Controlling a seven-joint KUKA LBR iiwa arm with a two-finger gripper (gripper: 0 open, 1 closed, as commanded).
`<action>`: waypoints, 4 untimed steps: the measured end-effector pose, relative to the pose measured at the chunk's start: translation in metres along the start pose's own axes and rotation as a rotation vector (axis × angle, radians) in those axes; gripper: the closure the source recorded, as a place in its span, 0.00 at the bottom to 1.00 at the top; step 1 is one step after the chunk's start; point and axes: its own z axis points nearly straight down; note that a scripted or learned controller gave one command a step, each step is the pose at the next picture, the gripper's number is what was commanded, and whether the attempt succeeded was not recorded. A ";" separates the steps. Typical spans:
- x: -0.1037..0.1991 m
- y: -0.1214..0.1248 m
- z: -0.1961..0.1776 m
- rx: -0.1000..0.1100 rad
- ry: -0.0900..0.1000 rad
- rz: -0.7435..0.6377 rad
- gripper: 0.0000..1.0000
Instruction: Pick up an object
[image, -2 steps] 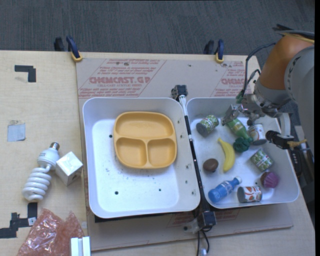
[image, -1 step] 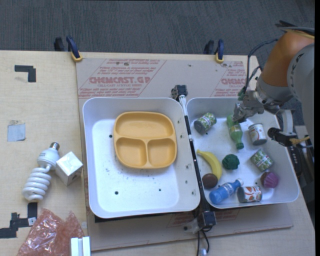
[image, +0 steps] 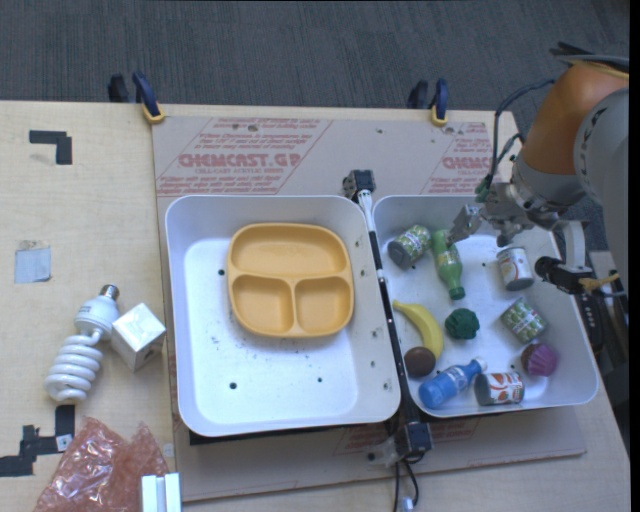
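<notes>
My gripper (image: 484, 218) hangs over the back edge of the right bin (image: 575, 330), above and just right of a green bottle (image: 447, 265). A small green can (image: 409, 245) lies left of the bottle, and a silver can (image: 513, 267) sits to the right, under the wrist. Further forward lie a banana (image: 424, 323), a dark green lump (image: 461, 323), a brown ball (image: 420, 360), a blue bottle (image: 450, 383), a red-and-white can (image: 500, 388), a purple object (image: 538, 358) and a green patterned can (image: 522, 320). I see nothing held.
The left bin (image: 200, 380) holds a yellow divided tray (image: 291, 278). On the bench to the left lie a spiral light bulb (image: 80, 345), a white cube (image: 138, 332) and a reddish plastic bag (image: 95, 470). Clamps (image: 439, 100) stand at the back edge.
</notes>
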 end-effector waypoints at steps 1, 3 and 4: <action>0.057 -0.080 0.027 0.005 0.004 0.007 0.00; -0.029 -0.138 0.027 0.004 0.004 0.006 0.00; 0.063 -0.023 0.027 0.004 0.003 0.004 0.00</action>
